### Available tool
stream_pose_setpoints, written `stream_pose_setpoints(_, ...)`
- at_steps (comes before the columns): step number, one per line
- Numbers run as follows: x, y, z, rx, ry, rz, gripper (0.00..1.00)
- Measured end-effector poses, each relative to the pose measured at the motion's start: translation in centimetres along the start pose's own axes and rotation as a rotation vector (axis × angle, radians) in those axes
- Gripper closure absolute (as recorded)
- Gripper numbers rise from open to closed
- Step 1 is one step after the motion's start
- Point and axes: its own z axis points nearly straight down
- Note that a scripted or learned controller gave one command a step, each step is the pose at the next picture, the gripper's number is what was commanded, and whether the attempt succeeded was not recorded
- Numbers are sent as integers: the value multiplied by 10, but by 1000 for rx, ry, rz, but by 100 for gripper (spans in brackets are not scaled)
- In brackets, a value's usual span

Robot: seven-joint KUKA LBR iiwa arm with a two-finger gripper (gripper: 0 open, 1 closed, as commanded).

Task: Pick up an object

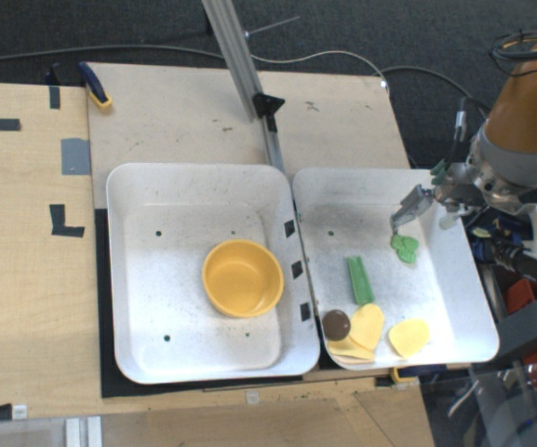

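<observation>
Starting at your left, the left bin [138, 203] holds one yellow bowl [242, 277], upright, sitting right of the bin's middle. Past the divider, the right bin [342, 194] carries the remaining items along its lower half. A brown round piece [335, 324] lies near the bottom left corner, touching a pale yellow flat piece [365, 330]. Just above those, a green stick [359, 279] lies nearly upright in the frame. A second yellow piece [409, 337] sits to the right, near the bottom rim. A small green lump [404, 247] rests higher up, toward the right wall. The gripper [409, 209] hangs just above that lump; its fingers appear slightly parted and you will see nothing held between them.
</observation>
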Motion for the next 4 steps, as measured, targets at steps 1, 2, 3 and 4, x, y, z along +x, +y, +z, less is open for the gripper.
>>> stream_pose_setpoints(1, 0, 0, 0, 0, 0, 0, 0)
stream_pose_setpoints(2, 3, -4, 44, 4, 0, 1, 0)
stream_pose_setpoints(3, 12, -11, 97, 6, 1, 1, 0)
stream_pose_setpoints(4, 8, -4, 152, 5, 0, 1, 0)
